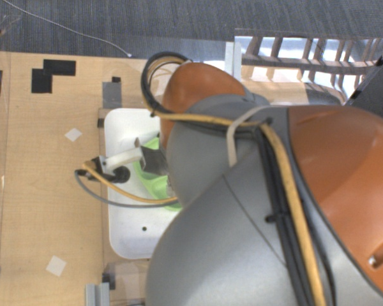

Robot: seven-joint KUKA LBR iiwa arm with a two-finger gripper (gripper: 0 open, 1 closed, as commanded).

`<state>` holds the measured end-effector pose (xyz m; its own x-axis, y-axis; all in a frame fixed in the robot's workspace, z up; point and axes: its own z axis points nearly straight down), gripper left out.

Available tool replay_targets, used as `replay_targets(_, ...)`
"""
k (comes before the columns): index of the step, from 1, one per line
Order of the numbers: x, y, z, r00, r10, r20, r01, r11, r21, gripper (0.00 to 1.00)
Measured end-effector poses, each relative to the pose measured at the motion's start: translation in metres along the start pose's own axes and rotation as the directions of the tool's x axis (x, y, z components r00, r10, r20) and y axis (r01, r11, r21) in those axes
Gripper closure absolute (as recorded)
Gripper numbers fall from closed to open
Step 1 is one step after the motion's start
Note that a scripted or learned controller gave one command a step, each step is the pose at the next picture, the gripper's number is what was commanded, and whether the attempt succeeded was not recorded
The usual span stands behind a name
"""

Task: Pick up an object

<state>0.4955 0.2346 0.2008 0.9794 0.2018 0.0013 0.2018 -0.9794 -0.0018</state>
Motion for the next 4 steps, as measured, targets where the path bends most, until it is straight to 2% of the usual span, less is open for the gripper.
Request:
replay_targets(1,-0.006,-0.002,-0.019,0.874,-0.486,0.002,0.486,0.874,-0.001,1.00)
replay_targets(2,-0.008,-0.002,-0.007,0.988,-0.156,0.001,0.156,0.988,0.000,1.00)
replay_targets(3,-0.015,0.032,-0.040,0.794,-0.608,0.001,0.608,0.794,-0.001,1.00)
replay_targets(4,-0.009,-0.002,-0.021,0.906,-0.424,0.002,0.424,0.906,0.000,1.00)
